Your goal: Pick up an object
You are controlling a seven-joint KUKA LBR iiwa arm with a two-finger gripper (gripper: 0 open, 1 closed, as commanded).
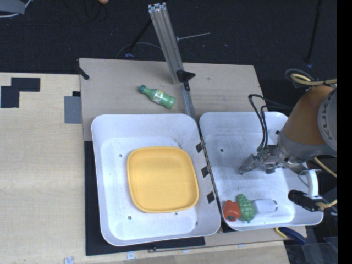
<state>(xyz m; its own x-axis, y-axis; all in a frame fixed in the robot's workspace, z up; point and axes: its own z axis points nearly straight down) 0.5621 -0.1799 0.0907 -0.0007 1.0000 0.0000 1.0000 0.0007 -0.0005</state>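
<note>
My gripper [245,168] hung over the middle of the right bin [234,131], reaching in from the bin's right edge, with the orange band [308,117] of my arm above that edge. The state of the gripper could not be determined from the camera view; nothing was visible held in it. A black cable [260,120] looped from the wrist up toward the bin's far edge. Three objects lay close together along the near edge of the right bin: a red object [231,209] nearest the near left corner, a green object [246,208] touching it on its right, and a pale white object [265,205] just beside the green one. All three rested on the bin floor, apart from my gripper and nearer the front than it. The left bin [107,142] carried a yellow square plate [163,179] lying flat near its centre. Black clips [204,171] sat along the seam where the two bins met. On the bench [225,84], beyond the far edge of the left bin, a green bottle [158,97] lay on its side. A metal rail [169,37] ran at a slant from the bench's far edge down toward the junction of the bins.
</note>
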